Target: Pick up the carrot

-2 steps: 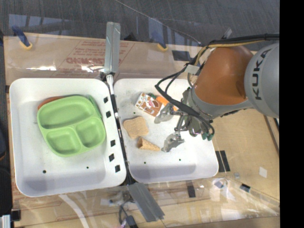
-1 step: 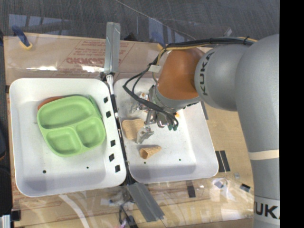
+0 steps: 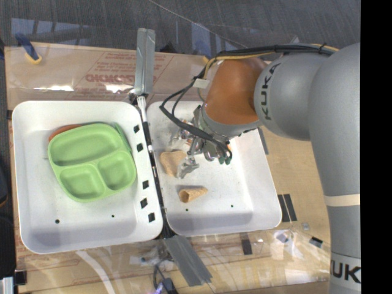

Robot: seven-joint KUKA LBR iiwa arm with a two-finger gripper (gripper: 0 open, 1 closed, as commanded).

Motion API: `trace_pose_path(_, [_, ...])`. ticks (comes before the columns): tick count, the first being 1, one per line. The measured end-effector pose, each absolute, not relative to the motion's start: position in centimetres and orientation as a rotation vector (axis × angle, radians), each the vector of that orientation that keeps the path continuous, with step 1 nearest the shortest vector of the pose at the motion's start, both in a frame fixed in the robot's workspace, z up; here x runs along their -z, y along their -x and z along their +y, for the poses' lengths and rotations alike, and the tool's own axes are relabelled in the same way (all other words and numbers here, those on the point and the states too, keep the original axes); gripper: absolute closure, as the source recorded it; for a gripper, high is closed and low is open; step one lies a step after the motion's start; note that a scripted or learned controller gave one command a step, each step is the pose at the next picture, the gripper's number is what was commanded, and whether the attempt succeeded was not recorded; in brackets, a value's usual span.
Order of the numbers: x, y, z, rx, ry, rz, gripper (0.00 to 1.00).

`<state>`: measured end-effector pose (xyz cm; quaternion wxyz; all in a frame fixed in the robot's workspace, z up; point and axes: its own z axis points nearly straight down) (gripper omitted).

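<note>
Camera view: arm reaching in from right, tool [image 3: 191,158] low inside right bin [image 3: 257,188], near its left wall. Cannot tell tool state, wrist and cabling block it. Carrot not identifiable anywhere. Tan wedge-shaped piece [image 3: 171,161] just beside tool, touching or nearly. Tan cone-shaped piece [image 3: 193,194] below it, apart from tool. Left bin [image 3: 37,213] holds green divided tray [image 3: 92,161], orange-red item [image 3: 64,130] peeking from under tray's upper-left edge.

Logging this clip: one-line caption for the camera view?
Gripper low in right bin beside two tan pieces; green tray in left bin.
</note>
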<state>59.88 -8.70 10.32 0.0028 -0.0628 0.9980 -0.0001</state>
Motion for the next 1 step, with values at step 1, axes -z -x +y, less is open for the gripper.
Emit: trace_pose_path(1, [-19.69,-61.13,-2.55,-0.001,0.046,3.131,1.0])
